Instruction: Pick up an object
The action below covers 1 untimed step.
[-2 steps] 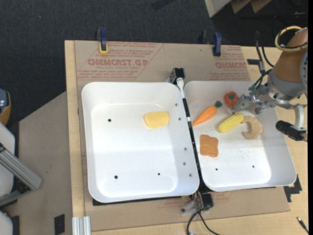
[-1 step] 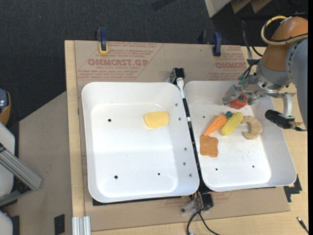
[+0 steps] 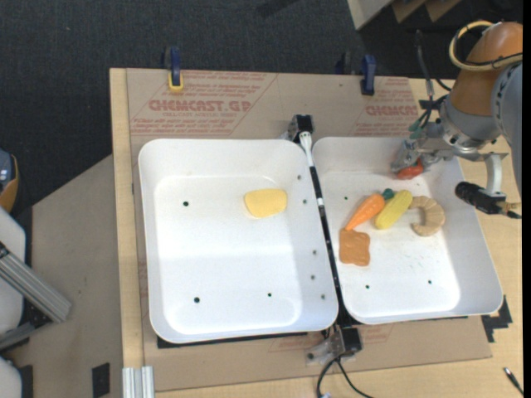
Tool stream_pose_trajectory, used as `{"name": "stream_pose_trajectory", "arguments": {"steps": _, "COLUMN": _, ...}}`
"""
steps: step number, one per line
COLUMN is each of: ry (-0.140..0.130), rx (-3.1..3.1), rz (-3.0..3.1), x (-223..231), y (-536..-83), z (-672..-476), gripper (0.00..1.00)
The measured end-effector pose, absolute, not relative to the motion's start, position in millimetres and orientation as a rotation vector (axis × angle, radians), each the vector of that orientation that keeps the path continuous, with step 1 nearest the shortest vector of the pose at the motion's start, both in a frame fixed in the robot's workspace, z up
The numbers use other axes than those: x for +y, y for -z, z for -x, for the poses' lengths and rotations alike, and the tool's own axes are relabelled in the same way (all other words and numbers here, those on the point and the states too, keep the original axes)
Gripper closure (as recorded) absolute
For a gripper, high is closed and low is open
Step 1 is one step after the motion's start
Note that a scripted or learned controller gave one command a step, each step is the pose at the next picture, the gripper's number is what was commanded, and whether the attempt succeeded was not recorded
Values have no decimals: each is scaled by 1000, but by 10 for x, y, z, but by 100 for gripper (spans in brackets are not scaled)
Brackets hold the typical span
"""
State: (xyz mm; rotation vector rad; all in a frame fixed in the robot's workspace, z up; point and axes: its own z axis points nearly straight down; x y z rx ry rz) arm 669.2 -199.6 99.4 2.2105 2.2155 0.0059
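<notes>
1. A desk (image 3: 207, 98) carries two shallow white bins side by side, seen from above at a slant.
2. The left bin (image 3: 166, 222) holds one pale yellow piece (image 3: 265, 203) near its far right part.
3. The right bin (image 3: 465, 280) holds a carrot (image 3: 365, 211), a yellow corn cob (image 3: 393, 209) touching it, a tan curved piece (image 3: 427, 216) to the right, and an orange-brown slab (image 3: 354, 248) nearer.
4. The grey arm (image 3: 481, 98) reaches in from the right, over the right bin's far corner.
5. The end effector (image 3: 409, 166) is down at a small red object (image 3: 408, 172); whether its fingers are apart or clamped cannot be told.
</notes>
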Motion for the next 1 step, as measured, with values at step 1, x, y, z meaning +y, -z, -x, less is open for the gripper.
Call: {"name": "stream_pose_trajectory", "arguments": {"steps": 1, "ry": -3, "rx": 2228, "rz": -2214, "x": -1254, "y": -1548, "z": -6518, "gripper": 100}}
